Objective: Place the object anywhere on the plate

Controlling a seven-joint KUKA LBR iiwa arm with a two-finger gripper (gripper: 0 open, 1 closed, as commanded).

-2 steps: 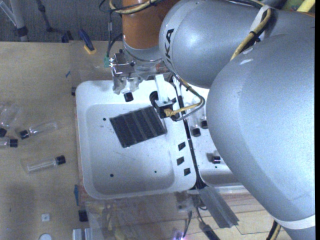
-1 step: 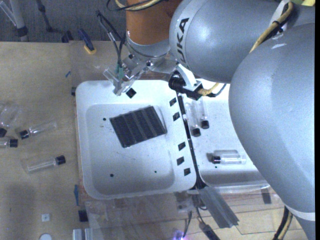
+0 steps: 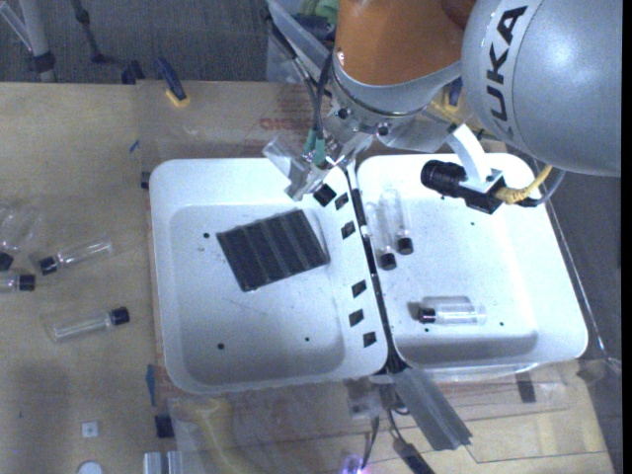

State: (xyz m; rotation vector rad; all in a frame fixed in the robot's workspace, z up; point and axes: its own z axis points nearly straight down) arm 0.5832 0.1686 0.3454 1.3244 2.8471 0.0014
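A capped vial (image 3: pixel 450 312) lay in the right bin (image 3: pixel 553 255); the gripper (image 3: pixel 308 178), its state unclear, hung above the ribbed plate (image 3: pixel 273 249).

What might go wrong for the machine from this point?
The end effector hangs over the ridge where the two bins meet, so a descent might strike a rim. The dark ridged plate lies in the left bin, while the clear vials lie in the right bin, so a carry across could drop one.

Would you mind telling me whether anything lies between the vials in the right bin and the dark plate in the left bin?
Only the raised bin rims separate the vials from the plate.
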